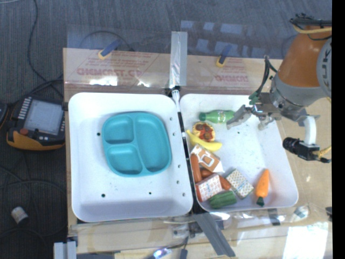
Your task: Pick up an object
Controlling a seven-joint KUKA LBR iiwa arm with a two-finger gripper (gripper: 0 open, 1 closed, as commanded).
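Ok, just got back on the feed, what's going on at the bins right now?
The arm is reaching in from the right over the right bin, its pincer open above the bin's upper part, right beside the green bottle. Nothing sits between its fingers, so no pick yet. The toy food lies mostly along that bin's left and lower sides, with a carrot lying apart to the right of the pile. The left bin holds a blue divided plate.

Worktop with two white bins

The worktop (pixel 318 117) carried the left bin (pixel 81 161) and the right bin (pixel 280 161) side by side, their inner walls touching. A cardboard sheet (pixel 124 69) with red print lay flat behind them, and a clear plastic strip (pixel 178 58) stood upright at the seam between the bins.
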